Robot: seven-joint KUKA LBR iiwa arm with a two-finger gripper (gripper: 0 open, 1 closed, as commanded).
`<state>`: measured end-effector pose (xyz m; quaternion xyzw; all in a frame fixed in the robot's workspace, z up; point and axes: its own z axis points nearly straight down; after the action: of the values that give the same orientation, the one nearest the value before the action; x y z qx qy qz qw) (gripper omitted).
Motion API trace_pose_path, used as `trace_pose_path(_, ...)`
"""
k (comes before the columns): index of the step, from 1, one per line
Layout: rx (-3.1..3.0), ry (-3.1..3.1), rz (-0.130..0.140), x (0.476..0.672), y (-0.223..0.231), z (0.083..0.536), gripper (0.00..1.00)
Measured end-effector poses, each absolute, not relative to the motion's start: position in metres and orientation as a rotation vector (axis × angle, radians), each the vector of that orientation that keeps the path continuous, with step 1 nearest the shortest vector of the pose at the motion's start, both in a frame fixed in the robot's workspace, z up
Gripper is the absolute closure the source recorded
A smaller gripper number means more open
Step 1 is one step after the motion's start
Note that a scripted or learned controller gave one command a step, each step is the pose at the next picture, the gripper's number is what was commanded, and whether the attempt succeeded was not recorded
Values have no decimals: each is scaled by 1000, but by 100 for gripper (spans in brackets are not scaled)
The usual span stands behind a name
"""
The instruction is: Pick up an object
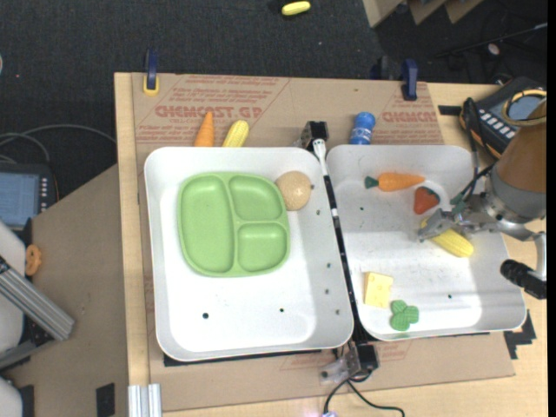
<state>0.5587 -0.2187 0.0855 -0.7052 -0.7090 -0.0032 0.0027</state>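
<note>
We look down on two white bins. In the right bin [486,315], the gripper [439,225] sits low beside a yellow corn cob [454,244]; we cannot tell how its jaws stand. A carrot [398,182], a red piece [425,201], a yellow cheese slice [377,289] and green broccoli [402,315] lie nearby. The left bin [252,328] holds a green divided plate [233,223] and a tan ball [294,188].

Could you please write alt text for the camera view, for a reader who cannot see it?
The arm's gripper is low in the right bin, beside a yellow corn cob and a red toy; a carrot, cheese slice and green broccoli also lie there. The left bin holds a green divided plate and a tan ball.
</note>
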Motion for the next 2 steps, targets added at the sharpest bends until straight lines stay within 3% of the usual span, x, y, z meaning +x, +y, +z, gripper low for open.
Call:
trace_pose_path(1,-2218,-2223,-4,558,-222,95,100)
trace_pose_path(2,-2215,-2217,2,491,-161,84,100)
